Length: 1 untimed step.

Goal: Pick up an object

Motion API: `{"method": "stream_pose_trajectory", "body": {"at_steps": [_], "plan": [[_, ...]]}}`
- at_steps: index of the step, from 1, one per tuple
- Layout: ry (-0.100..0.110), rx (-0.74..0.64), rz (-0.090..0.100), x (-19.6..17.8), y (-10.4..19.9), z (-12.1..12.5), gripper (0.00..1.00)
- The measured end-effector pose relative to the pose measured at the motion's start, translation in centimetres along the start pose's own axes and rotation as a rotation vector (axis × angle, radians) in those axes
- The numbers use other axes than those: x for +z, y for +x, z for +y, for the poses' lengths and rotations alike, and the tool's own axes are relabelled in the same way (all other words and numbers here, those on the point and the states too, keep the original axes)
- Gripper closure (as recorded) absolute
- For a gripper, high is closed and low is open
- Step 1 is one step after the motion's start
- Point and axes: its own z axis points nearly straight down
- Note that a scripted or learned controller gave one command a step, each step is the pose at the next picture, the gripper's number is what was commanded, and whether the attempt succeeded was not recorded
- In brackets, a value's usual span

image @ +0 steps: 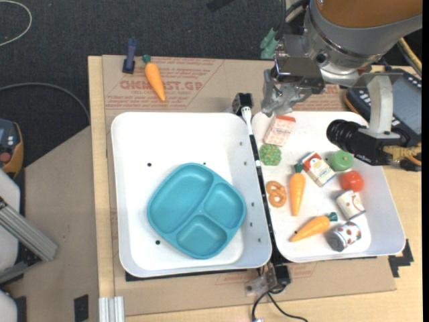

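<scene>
Jaws (pixel 276 106) hang above the right bin's (pixel 389 206) far-left corner, by a pink carton (pixel 279 130); whether spread, I cannot tell. Right bin: two carrots (pixel 297 192), (pixel 314 227), one pretzel (pixel 275 193). Left bin (pixel 127 180): one blue tray (pixel 196 210). Desk: third carrot (pixel 155 80).

Stray toy carrot (pixel 155 80) and small blue clip (pixel 129 56) on cardboard (pixel 201 79) behind the bins.

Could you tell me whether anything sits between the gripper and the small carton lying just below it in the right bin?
Nothing visible does. The gripper hangs over the right bin's far-left corner, and the small carton lies right beneath it, uncovered. The nearest neighbour, a green broccoli piece, lies nearer the camera.
</scene>
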Motion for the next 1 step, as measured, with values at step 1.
{"method": "stream_pose_trajectory", "body": {"at_steps": [1], "plan": [[0.003, 0.000, 0.000, -5.91, 6.41, 1.52, 1.00]]}}
